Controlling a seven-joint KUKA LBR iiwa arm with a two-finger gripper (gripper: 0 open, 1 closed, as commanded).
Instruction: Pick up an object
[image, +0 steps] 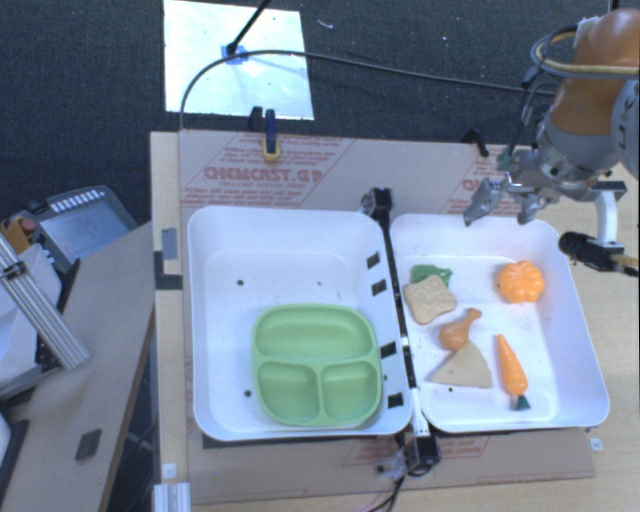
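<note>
Both white bins (300, 225) look like smooth moulded plastic with a soft sheen, and the green divided tray (316, 365) in the left one is glossier plastic still. The toy foods — an orange pumpkin (521, 281), a carrot (511, 368), a bread slice (429, 299) — look matt and smooth. Under the bins lies pale printed cardboard (330, 170) — dull and papery; the arm's wrist (590, 90) is glossy orange above bare grey metal.

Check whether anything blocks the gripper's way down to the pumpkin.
Nothing visible does. The gripper hangs open above the right bin's far edge, and the pumpkin sits apart from the other toys, its top uncovered.
</note>
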